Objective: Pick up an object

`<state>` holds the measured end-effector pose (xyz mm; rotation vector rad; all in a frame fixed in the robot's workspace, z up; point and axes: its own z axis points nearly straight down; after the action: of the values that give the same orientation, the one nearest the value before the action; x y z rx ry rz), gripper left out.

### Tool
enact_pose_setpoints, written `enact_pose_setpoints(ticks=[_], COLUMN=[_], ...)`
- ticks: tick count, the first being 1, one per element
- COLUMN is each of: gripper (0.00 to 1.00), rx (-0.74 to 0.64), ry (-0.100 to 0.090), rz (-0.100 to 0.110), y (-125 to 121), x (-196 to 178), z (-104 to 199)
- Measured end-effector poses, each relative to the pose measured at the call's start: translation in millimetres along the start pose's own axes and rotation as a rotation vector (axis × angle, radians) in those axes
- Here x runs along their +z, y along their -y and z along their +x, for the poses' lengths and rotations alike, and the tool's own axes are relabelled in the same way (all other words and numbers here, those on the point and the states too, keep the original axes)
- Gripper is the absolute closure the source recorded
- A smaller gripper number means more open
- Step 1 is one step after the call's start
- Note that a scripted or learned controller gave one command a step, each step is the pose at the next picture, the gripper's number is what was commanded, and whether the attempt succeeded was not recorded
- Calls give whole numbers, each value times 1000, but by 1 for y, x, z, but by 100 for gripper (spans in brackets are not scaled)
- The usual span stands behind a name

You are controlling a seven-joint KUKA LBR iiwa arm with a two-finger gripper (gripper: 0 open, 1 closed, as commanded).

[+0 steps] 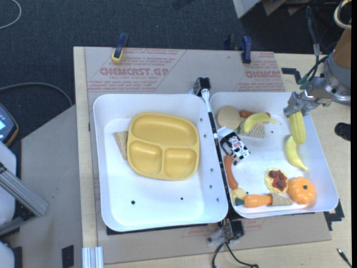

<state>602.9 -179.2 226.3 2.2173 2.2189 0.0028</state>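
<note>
My gripper [299, 108] hangs over the far right side of the right bin [326, 175]. A yellow corn cob [297, 129] lies or hangs directly under it, its upper end right at the gripper's tip; I cannot tell whether it is held. A small banana [294, 153] sits just below the corn. The same bin also holds a tan bun [227, 116], another banana [257, 118], a black-and-white cow toy [237, 147], an orange sausage [230, 172], a carrot [257, 200], a pizza slice [277, 179] and an orange pumpkin [302, 190].
The left bin [111, 191] holds a yellow divided plate [163, 146] with a tan bread slice [120, 143] tucked at its left edge. A black divider rail [212, 144] runs between the bins. Clamps [118, 53] [245, 50] stand at the board's far edge.
</note>
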Motion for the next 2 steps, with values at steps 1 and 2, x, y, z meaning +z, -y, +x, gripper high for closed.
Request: enact_pose_setpoints(ticks=[1, 2], gripper=[100, 100], rx=[-1, -3], ry=[-4, -5], rz=[8, 9], y=[25, 40], x=[-3, 7], z=[36, 88])
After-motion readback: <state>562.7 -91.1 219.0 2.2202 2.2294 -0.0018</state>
